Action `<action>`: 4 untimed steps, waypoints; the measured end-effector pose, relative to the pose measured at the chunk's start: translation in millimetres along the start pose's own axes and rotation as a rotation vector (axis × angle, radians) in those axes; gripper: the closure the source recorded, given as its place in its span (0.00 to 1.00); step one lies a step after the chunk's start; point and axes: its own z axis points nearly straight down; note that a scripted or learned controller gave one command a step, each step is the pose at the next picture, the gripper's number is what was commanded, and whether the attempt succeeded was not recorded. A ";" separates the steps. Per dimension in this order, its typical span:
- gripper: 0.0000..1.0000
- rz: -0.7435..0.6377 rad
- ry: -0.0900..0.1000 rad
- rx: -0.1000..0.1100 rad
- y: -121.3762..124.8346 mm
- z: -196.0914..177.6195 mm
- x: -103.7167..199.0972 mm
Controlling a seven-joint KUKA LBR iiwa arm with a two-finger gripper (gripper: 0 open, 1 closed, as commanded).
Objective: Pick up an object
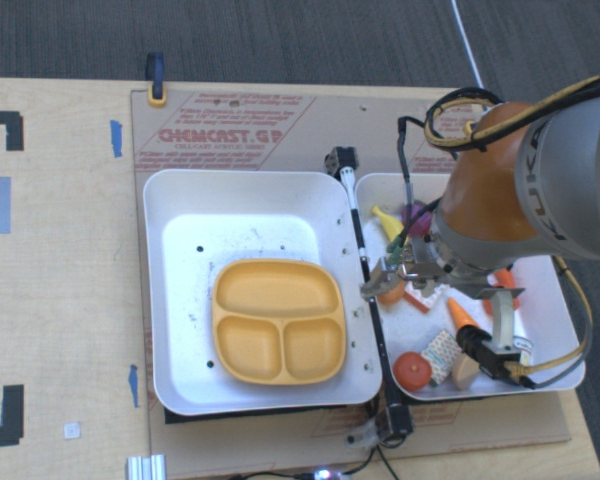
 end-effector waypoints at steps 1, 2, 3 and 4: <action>0.00 0.000 0.000 0.000 0.0 0.0 0.0; 0.00 0.000 0.000 0.000 0.0 0.0 0.0; 0.00 0.000 0.000 0.000 0.0 0.0 0.0; 0.00 0.000 0.000 0.000 0.0 0.0 0.0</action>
